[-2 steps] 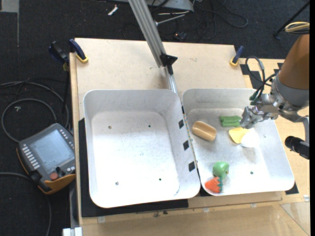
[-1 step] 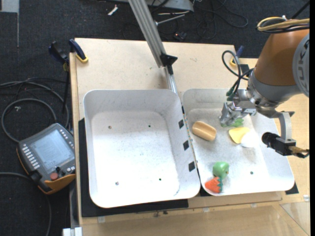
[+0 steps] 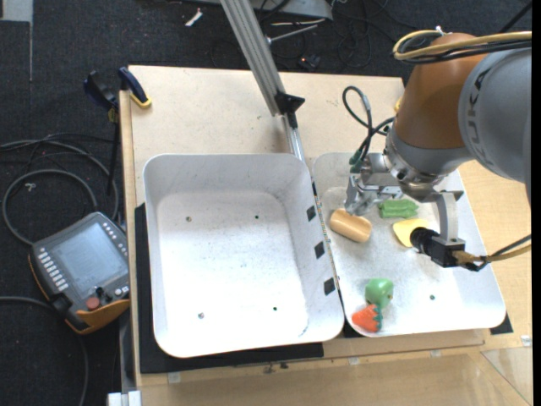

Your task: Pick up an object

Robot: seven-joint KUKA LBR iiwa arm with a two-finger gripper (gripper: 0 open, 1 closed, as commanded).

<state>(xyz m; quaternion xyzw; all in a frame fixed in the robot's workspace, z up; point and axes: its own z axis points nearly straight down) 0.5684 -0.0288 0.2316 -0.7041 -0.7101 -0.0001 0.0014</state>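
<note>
Hovering: gripper [image 3: 365, 194] sits low over the back of the right bin [image 3: 473, 303], reaching in from the right, arm's orange wrist above it.
Gripper state: cannot tell; wrist and bracket hide the business end.
Task things: 4 candidates, all in the right bin.
Tan roll: tan cylinder [image 3: 350, 225] lies on its side just below the gripper, nearest to it, likely the target by position.
Green block: flat green piece [image 3: 397, 209] just right of the gripper, partly under the wrist.
Yellow piece: yellow object [image 3: 406, 232] near the black fitting hanging off the arm.
Front pair: green-and-red toy [image 3: 374, 303] by the bin's front rim, well apart from the gripper.
Left bin: white bin [image 3: 152, 227] alongside, sharing the middle wall.
Why so placed: objects are scattered loose for picking; the arm stands over the crowded back cluster.
Risk: 3 items lie close together, so a descent may nudge neighbours.
Progress: nothing visibly held; pick not yet done.
</note>
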